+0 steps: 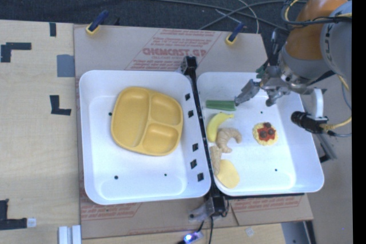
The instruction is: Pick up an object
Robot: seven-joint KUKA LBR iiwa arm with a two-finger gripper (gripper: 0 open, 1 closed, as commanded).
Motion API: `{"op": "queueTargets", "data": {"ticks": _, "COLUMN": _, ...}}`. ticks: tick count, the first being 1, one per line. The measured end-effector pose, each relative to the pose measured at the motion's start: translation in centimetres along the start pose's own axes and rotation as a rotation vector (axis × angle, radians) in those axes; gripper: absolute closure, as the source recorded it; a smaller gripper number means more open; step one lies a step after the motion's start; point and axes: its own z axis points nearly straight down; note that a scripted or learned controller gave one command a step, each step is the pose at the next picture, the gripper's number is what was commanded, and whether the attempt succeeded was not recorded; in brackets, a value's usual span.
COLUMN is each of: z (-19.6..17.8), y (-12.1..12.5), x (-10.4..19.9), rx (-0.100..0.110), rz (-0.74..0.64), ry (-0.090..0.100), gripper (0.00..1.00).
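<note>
Nearest the camera, at the front of the right shallow white plastic bin [286,180], lies a flat pale-yellow toy slice [227,174], rounded like a wedge of cheese or fruit. Just behind it sits a tan, knobbly toy croissant [227,138], touching a curved yellow toy banana [215,124], and behind those a short green stick-shaped toy vegetable [220,104] lies crosswise near the divider. Apart from this cluster, toward the bin's middle, is a small round toy pizza with red topping [265,133]. The left shallow white plastic bin [91,140] holds only a yellow plastic plate with three compartments [147,120].

All of these look like light, hollow or foam play food: stiff enough to keep their shape, not fragile, but smooth and likely slippery. The green stick seems the easiest target, being narrow and straight; pinching across its short width near the middle should work. The flat slice and the pizza lie low against the floor and offer little to pinch, and the banana and croissant press together, so fingers may not fit between them.

The grey two-finger hand [258,94] hangs over the back of the right bin, its two dark fingers spread well apart and pointing down toward the bin floor, one near the right end of the green stick. Nothing lies between the fingers, and I judge they touch no toy.
</note>
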Motion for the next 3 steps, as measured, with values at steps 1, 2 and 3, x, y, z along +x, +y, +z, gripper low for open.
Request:
{"op": "queueTargets", "data": {"ticks": 1, "z": -0.9, "y": 0.3, "x": 0.0, "rx": -0.015, "rz": -0.003, "ry": -0.002, "gripper": 0.00}}
{"op": "queueTargets", "data": {"ticks": 2, "z": 5.4, "y": 0.0, "x": 0.5, "rx": -0.010, "rz": -0.003, "ry": -0.002, "gripper": 0.00}}
{"op": "queueTargets", "data": {"ticks": 3, "z": 9.9, "y": 0.6, "x": 0.5, "rx": -0.030, "rz": -0.001, "ry": 0.000, "gripper": 0.00}}
